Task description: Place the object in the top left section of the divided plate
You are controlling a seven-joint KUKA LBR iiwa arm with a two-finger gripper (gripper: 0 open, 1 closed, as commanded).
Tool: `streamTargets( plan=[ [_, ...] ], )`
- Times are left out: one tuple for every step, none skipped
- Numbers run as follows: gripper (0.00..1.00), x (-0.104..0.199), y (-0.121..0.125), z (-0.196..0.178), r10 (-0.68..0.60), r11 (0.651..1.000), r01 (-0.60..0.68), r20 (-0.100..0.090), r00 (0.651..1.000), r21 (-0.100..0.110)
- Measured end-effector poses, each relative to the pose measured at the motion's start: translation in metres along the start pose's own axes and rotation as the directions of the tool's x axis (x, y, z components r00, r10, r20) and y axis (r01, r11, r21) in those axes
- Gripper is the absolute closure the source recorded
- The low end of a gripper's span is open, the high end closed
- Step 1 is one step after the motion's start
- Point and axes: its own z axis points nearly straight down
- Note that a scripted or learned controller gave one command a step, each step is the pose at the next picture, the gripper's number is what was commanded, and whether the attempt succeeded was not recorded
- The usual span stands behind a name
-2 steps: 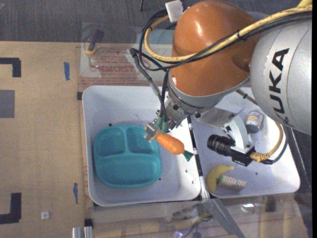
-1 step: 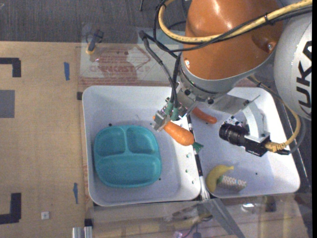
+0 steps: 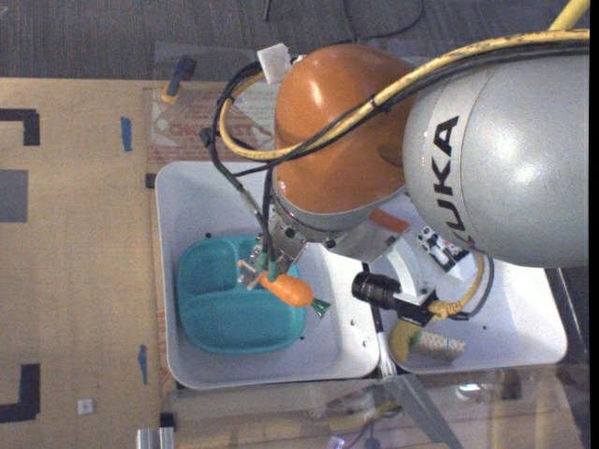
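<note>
The jaws [image 3: 259, 271] hang over the right rim of the teal divided plate [image 3: 234, 311], low above the left bin [image 3: 182, 213]. Whether they are spread or clenched cannot be told from this angle, since the wrist above covers most of them and only a small grey tip shows.

Just to the right of that tip lies a toy carrot [image 3: 290, 292], orange with a green stub at each end, tilted from upper left to lower right. Its upper end meets the tip of the jaws, and its body sits across the plate's right edge, partly over the plate and partly over the white floor of the bin. Whether the carrot is actually pinched there cannot be told.

The plate rests in the lower left part of the left bin, and a ridge splits it into a wide lower section and smaller upper sections.

Above the jaws, the arm's orange band [image 3: 337, 134] and its grey body [image 3: 505, 148] cover most of both bins, with a yellow cable [image 3: 487, 50] and black cables running along them.

In the right bin [image 3: 533, 335], near its lower left corner, sits a yellowish object [image 3: 404, 340] beside a speckled one [image 3: 440, 347].

The 2 bins rest on a tan tabletop [image 3: 75, 251] marked with blue tape strips and black corner marks.
</note>
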Motion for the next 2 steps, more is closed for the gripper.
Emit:
streamTargets(
  plan=[
    [1.0, -0.018, 0.02, -0.141, -0.087, 0.996, 0.087, 0.002, 0.996, -0.001],
    [1.0, 0.008, 0.008, -0.111, -0.257, 0.966, 0.257, -0.001, 0.966, 0.002]
  ],
)
